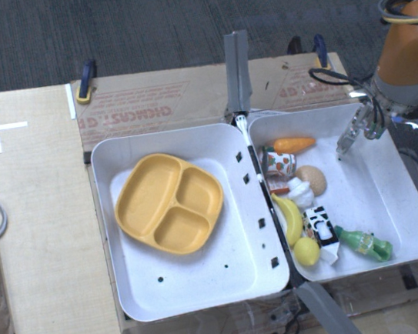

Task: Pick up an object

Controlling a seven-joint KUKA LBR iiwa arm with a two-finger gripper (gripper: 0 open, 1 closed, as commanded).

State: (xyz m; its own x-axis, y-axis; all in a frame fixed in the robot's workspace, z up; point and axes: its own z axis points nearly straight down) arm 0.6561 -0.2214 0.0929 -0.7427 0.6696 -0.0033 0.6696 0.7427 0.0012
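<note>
— Since nothing sits between the fingers yet, which object is up for picking?

— Any of those in the right bin; they lie clustered along its left wall. I count one carrot, one small printed cup, one brownish egg-like ball, one banana, one lemon, one black-and-white packet and one green bottle.

— And the hand?

— The hand hangs over the bin's upper right part, well apart from the cluster. Its fingers look slightly parted and grip nothing, so I judge the pick not yet begun: reaching, closing and lifting all remain.

— What else is around?

— One left bin holds one yellow divided plate. Both bins rest on the counter, two bins in all.
</note>
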